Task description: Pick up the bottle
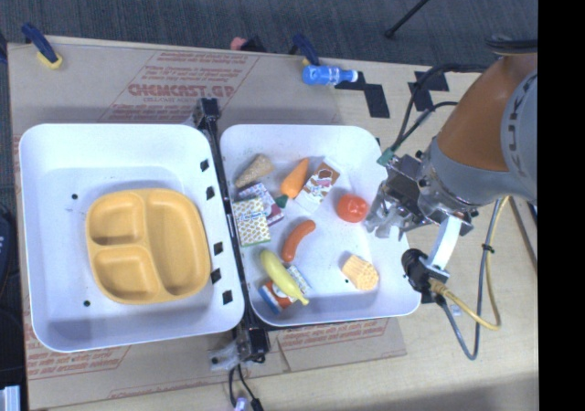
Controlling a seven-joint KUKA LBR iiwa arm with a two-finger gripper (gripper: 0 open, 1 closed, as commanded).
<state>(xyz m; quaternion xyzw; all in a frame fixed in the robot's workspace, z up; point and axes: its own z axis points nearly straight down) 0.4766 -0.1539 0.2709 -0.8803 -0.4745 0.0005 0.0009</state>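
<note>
A small red, white and blue bottle-like item [271,297] lies at the front of the right bin [366,140], partly hidden under a yellow banana [281,276]. My gripper [388,222] hangs over the bin's right side, just right of a red tomato [351,208] and well away from that item. Its fingers look open with nothing between them.
The right bin also holds a carrot [294,177], milk carton [318,184], sausage [297,237], waffle [360,272], bread wedge [255,169] and small boxes [249,221]. A yellow divided tray [146,245] sits in the left bin [37,217]. A blue bottle-shaped object [325,75] lies on the bench behind.
</note>
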